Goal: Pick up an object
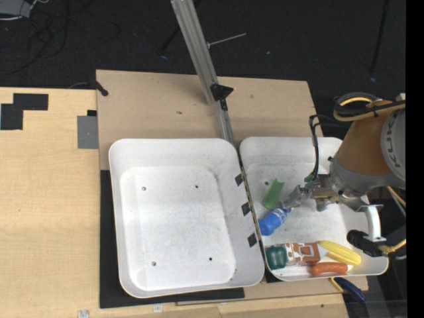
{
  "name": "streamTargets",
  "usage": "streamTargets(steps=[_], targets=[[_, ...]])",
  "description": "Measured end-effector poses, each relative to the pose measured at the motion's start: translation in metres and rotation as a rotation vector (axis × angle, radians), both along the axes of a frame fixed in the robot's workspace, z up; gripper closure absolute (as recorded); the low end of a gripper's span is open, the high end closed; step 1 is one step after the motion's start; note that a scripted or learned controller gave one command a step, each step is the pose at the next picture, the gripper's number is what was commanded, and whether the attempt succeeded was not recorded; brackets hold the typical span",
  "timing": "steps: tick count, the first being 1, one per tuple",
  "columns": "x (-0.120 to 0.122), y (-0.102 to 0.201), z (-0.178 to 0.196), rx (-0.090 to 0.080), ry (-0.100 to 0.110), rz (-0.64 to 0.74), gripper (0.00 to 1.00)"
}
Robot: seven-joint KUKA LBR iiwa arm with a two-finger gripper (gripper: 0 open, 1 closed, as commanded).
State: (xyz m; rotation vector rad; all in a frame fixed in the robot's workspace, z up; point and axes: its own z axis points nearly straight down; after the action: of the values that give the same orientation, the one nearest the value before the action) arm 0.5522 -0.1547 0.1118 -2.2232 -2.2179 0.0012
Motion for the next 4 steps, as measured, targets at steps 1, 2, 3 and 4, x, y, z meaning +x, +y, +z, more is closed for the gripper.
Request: streamTargets(steps=[1,2,3,4], targets=[[0.001,-0.002,0.013,-0.002,-0.004,-0.006,1.00],[0.004,-0.005,0.075,-0.001,-0.005,0.004,1.00],[0.006,-0.010,0.118,-0.001,-0.004,0.003,1.00],[0.006,-0.011,0.154,-0.001,-0.003,0.004,1.00]])
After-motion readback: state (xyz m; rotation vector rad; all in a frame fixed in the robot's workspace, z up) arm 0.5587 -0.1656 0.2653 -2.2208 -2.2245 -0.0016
